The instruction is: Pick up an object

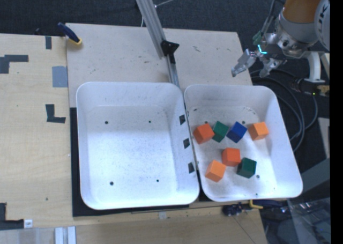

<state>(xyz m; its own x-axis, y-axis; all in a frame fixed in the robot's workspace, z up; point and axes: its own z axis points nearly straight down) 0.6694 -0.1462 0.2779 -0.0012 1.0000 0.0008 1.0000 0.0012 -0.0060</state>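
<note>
The right bin [278,114] holds several small blocks. An orange block [203,132], a green block [220,131], a blue block [237,131] and another orange block [259,130] lie in a row. Nearer the front lie an orange block [231,156], a dark green block [246,167] and an orange block [215,170]. My gripper [253,65] hangs above the bench just behind the right bin's far rim, at the upper right. Its fingers are spread, open, with nothing between them.
The left bin [91,130] stands beside the right one. A slanted metal pole [153,15] runs down to the junction of the bins. Black cables [300,103] trail at the right of the bench. A blue and yellow clamp [69,32] lies at the far left.
</note>
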